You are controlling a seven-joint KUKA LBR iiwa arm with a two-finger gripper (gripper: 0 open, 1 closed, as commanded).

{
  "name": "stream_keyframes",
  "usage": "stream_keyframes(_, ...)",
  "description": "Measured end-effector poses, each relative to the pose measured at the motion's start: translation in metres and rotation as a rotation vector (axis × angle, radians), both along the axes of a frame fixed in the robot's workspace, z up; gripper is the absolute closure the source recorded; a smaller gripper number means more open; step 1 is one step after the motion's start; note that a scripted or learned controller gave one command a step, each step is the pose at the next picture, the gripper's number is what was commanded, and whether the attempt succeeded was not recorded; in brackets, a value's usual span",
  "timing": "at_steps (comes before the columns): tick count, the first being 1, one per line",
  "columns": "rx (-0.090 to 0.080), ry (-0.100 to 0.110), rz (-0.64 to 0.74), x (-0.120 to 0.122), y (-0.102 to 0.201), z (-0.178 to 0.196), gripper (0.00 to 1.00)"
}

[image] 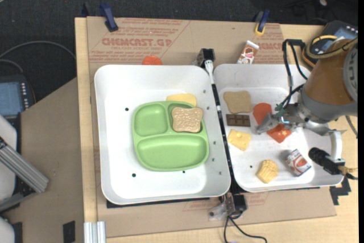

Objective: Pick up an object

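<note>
A grey robot arm (333,85) with an orange band reaches in from the right over the right-hand bin (259,74), its gripper (272,124) lowered among a scatter of toy food. Directly at the fingertips lies a small red block (279,134), bright and wedge-like, resting on the bin floor near the middle; the metal fingers (265,126) appear spread apart beside its left edge, and nothing is seen pinched between them. Just up and left of the gripper sits a rounded red-orange piece (261,112), partly overlapped by the arm's tooling. Further left, near the divider between the bins, a tan slice of toast (238,101) lies flat above a dark brown chocolate bar (238,120), with a pale yellow cheese wedge (239,140) below them. Toward the front of the same bin rest a yellow corn piece (267,170) and a small red-and-white can (297,161) tipped on its side. The left-hand bin (114,134) holds a green divided plate (169,138), with a speckled tan cracker (187,119) lying in its upper right compartment and a yellow piece (182,100) tucked behind the plate's rim. A small carton (248,53) stands on the cardboard bench (136,38) behind the bins.
</note>
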State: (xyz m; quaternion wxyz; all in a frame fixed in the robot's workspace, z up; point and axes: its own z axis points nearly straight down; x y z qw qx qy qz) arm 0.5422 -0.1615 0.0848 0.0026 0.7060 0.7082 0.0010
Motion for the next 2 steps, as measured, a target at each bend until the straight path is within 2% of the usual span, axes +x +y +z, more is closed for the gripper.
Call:
stream_keyframes(1, 0.0, 0.0, -0.003, -0.002, -0.001, 0.01, 1.0)
stream_keyframes(2, 0.004, -0.004, 0.005, -0.035, 0.07, 0.124, 1.0)
